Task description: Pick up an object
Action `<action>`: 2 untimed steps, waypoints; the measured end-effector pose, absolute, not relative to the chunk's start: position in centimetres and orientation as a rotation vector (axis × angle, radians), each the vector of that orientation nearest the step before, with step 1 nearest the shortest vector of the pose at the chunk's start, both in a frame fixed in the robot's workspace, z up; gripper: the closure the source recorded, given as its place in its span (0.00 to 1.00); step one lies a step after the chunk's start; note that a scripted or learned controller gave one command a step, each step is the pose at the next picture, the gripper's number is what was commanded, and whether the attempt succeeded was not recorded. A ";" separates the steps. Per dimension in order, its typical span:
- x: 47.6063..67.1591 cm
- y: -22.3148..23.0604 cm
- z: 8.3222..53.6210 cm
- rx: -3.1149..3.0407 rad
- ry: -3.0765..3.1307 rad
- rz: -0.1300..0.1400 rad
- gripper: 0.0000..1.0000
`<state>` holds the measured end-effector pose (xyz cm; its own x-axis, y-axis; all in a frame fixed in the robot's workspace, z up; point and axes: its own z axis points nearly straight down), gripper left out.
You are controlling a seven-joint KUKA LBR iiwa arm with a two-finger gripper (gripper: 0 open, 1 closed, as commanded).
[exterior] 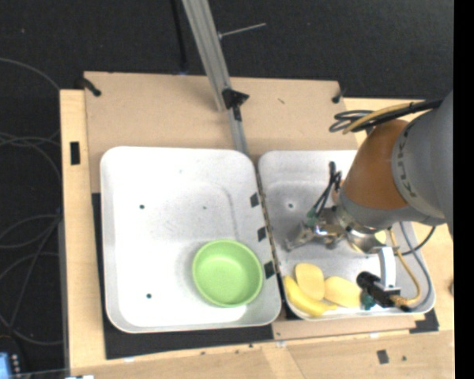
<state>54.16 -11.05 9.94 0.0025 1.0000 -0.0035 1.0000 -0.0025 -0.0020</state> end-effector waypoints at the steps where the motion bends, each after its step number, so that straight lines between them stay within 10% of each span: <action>1: 54.3 -11.0 11.2 2.226 2.214 0.004 1.00; 2: 54.4 -10.7 17.2 2.218 2.224 0.003 1.00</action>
<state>54.45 -10.72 17.16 -0.0027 1.0000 0.0005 1.0000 0.0027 0.0020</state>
